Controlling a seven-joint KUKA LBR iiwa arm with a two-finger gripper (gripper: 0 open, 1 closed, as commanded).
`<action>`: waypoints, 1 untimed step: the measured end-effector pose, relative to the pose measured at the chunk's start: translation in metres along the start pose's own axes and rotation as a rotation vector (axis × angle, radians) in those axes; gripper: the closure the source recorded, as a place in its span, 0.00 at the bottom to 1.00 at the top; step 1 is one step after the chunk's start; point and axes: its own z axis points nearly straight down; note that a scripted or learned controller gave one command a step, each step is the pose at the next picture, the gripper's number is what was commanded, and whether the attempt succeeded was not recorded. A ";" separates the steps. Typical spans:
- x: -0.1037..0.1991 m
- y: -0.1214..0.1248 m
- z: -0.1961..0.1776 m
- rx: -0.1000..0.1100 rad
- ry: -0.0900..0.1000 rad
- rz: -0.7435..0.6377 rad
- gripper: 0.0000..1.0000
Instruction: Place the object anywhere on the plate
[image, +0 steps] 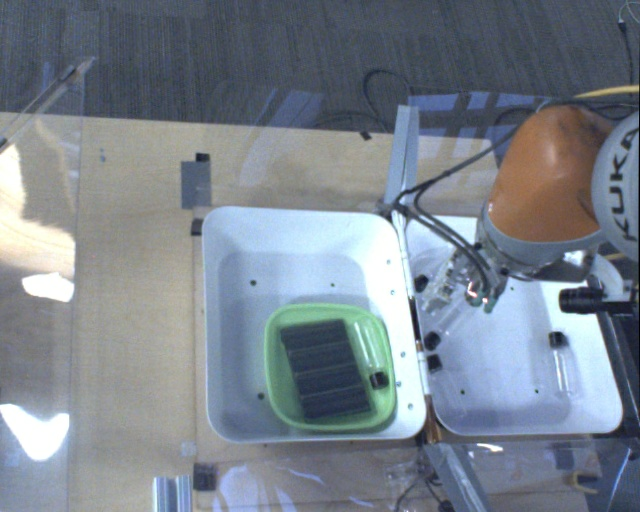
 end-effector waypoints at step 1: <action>0.000 0.000 0.000 0.000 0.000 0.000 0.00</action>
